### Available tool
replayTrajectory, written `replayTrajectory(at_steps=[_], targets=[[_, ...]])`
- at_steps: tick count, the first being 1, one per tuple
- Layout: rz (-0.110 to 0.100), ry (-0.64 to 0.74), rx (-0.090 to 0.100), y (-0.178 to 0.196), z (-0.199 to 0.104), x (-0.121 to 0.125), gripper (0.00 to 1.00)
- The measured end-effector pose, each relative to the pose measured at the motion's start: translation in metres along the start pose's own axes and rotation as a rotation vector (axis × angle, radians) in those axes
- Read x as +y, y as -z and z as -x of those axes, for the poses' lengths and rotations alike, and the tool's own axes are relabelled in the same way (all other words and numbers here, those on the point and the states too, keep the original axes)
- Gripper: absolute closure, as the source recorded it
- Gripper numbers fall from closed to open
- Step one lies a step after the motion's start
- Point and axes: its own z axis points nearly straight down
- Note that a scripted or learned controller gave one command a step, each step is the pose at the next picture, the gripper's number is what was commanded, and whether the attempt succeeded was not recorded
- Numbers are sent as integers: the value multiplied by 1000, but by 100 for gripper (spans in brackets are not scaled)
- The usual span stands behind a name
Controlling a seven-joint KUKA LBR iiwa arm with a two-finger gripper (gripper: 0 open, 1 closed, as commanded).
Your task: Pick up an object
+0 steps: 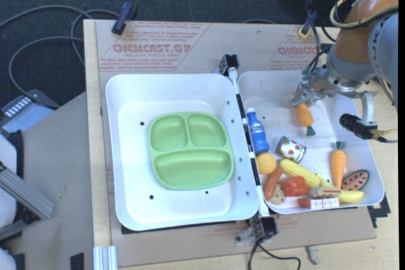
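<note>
The tool (306,98) hangs low in the right bin (278,88), touching or just above the top of a small carrot (305,116); whether it grips it cannot be told; a green divided plate (190,150) lies in the left bin (126,136).

Two white bins sat side by side on the worktop (190,41). The left bin (126,155) held a green plate (190,150) with three parts. The right bin (278,88) held lots of toy food. The grey and orange arm (364,28) reached in from the right, and its tool (308,97) hung low, just above a small carrot (305,117). A blue bottle (256,129) lay by the bin's left wall. Near it were a little can (291,150), an orange ball (266,163), some corn (299,171) and a bigger carrot (338,164).
</note>
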Motion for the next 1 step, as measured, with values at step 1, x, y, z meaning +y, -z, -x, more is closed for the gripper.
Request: replayTrajectory(at_steps=[1], targets=[[3,-1,1,-14,-57,-19,100]])
